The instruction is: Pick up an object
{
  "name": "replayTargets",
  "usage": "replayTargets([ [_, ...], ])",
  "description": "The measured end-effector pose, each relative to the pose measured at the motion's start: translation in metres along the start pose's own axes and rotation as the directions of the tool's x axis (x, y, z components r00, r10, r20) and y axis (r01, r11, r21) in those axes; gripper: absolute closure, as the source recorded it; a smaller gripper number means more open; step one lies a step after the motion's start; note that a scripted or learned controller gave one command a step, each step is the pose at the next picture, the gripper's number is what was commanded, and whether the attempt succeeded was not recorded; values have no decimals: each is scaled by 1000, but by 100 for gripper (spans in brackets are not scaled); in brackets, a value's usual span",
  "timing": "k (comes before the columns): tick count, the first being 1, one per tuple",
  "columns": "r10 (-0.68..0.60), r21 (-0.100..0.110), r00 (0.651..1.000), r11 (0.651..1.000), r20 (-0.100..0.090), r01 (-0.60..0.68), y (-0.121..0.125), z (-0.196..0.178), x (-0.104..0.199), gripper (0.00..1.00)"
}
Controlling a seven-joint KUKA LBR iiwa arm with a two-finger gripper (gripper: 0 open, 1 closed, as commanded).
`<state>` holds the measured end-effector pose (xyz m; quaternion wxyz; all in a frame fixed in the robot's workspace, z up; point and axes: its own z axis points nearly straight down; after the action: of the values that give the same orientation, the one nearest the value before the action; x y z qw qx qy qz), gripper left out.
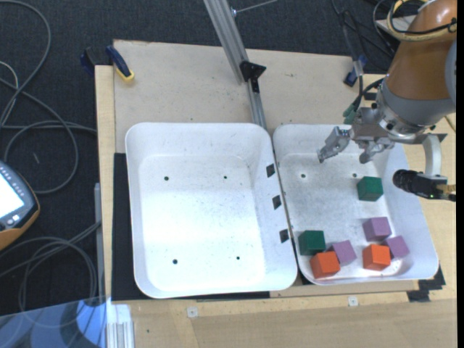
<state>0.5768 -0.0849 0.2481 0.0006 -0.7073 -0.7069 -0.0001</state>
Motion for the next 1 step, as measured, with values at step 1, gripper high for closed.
replayTargets([
  [1, 0, -12, 1000, 1000, 4, 0, -46, -196, -44, 0],
])
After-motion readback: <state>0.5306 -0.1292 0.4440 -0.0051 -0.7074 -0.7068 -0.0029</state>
